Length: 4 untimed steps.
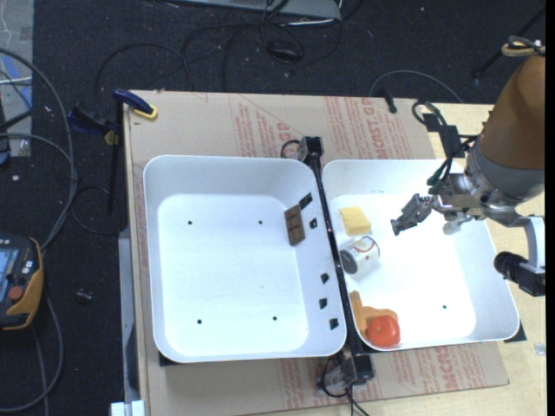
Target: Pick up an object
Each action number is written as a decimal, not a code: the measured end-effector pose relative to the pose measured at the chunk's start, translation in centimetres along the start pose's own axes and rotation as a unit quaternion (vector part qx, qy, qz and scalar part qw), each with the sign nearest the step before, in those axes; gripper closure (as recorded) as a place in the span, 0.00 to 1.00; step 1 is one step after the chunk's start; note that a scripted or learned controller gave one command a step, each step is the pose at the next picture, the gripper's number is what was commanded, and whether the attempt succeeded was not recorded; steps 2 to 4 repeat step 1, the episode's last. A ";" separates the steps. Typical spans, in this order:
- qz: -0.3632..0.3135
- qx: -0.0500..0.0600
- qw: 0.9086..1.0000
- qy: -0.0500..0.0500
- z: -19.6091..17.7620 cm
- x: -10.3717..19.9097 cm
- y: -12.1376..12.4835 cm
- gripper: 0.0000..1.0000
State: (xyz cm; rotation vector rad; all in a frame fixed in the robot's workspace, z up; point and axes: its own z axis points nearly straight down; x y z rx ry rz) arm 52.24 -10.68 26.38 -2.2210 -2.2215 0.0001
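Observation:
My gripper (409, 217) hangs over the right bin (486, 271), just right of the objects along its left side, with nothing visible between its dark fingers. A yellow block (355, 220) lies at the bin's upper left. Below it rests a white cup-like object (360, 256) with a red mark. A red tomato-like ball (382, 329) and an orange piece (365, 312) sit in the bin's lower left corner. A brown block (295, 224) lies at the right side of the left bin (221, 258).
The bins sit on a cardboard sheet (260, 124) on the bench. Black clips run down the divider (327, 258) between the bins. Cables cross the dark floor at the back. A yellow device (19, 280) lies at far left.

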 end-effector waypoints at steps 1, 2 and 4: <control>0.001 0.001 1.000 0.000 2.7 -2.1 0.9 0.00; 0.001 0.001 1.000 0.000 2.7 -2.1 0.9 0.00; 0.001 0.001 1.000 0.000 2.7 -2.1 0.9 0.00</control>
